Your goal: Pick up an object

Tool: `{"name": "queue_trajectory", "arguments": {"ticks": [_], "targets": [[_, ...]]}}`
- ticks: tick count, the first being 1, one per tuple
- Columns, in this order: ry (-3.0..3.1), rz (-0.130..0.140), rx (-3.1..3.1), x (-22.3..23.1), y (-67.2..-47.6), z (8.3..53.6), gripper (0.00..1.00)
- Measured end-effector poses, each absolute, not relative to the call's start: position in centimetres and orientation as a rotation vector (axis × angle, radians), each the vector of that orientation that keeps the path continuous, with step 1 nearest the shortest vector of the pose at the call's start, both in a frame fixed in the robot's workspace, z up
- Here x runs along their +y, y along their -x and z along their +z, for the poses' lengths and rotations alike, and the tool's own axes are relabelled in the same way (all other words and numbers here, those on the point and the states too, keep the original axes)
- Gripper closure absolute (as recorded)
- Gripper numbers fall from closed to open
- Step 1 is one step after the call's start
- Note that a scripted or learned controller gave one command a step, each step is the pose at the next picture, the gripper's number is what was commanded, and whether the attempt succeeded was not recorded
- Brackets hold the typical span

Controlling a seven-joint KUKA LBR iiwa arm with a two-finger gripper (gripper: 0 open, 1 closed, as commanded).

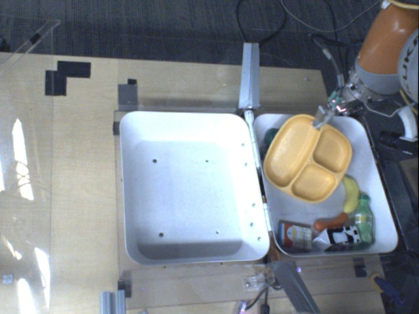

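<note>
At the upper right of the frame the gripper (325, 114) pinches the far rim of a yellow divided plate (307, 157), fingers closed narrowly on its edge. The plate hangs tilted over the right bin (383, 195), probably because it is gripped at one side only. Beneath it lie a banana (351, 193), a green bottle (363, 218) and a carton (298, 235). The left bin (186, 188) sits beside.
</note>
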State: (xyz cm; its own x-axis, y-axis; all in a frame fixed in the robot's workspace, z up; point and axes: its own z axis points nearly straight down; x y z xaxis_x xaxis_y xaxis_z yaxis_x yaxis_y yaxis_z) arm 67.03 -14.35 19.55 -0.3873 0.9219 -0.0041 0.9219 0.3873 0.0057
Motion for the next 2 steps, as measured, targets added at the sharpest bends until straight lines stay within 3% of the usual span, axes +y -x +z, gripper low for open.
{"name": "queue_trajectory", "arguments": {"ticks": [1,2], "targets": [[-1.748,-0.001,2.605,-11.23,-66.9,23.37,1.0],[-1.762,-0.002,2.597,-12.0,-66.89,22.43,1.0]]}}
